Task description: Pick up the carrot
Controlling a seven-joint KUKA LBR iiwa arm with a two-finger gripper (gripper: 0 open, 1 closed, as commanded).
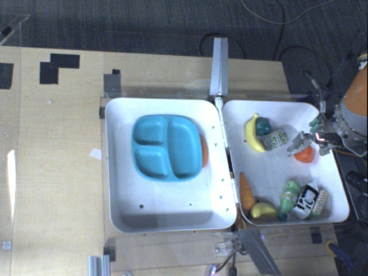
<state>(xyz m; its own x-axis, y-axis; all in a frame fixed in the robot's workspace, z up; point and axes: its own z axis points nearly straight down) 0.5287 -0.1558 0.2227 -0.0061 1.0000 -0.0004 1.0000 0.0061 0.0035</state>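
Pale wooden bench (52, 171) under dark carpet at the top edge carries two shallow white bins side by side, parted by a grey metal rail.

Left bin (123, 211) holds a blue sectioned tray (167, 147), upside or face up I cannot tell for sure, lying toward the bin's far half; an orange sliver (204, 152) peeks out along the tray's right edge.

Right bin (339, 211) holds the carrot (246, 192), lying against the bin's left wall near its near-left corner, its thick end toward the near edge, touching a yellow lemon-like fruit (263, 210) just beside it. A green bottle (289, 195) and a black-and-white packet (308, 200) sit along the near edge toward the right corner. Close to the far edge lie a banana (252, 134), a dark teal item (263, 125) and a small can (276, 138).

At the bin's right wall the gripper (312, 138) hangs over a red-orange round object (305, 154), well apart from the carrot. Its fingers look spread, with nothing visibly between them.
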